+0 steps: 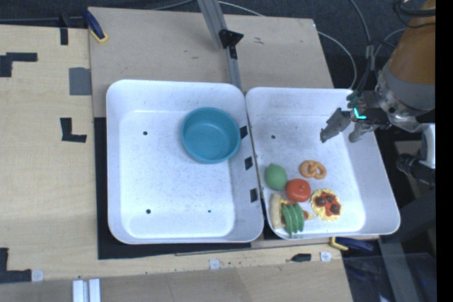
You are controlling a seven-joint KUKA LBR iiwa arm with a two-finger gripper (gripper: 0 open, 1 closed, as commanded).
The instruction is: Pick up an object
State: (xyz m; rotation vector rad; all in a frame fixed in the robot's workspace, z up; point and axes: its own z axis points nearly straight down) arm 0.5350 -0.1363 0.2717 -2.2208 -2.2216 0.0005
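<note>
My gripper (345, 129) hangs over the right side of the right bin (297, 109), its two dark fingers spread open with nothing between them. Below it and to the left, toy foods lie at the bin's front: a pretzel (312, 169), a green lime-like ball (276, 175), a red tomato (299, 189), a small pizza piece (326, 203), a green pepper (292, 216) and a yellow piece (276, 207) partly under it. The pretzel lies closest to the gripper, apart from it.
A blue bowl (210, 134) sits in the left bin (141, 180) near its back right corner. A grey pole (209, 0) slants in from the top to the gap between the bins. Cables run across the back of the bench.
</note>
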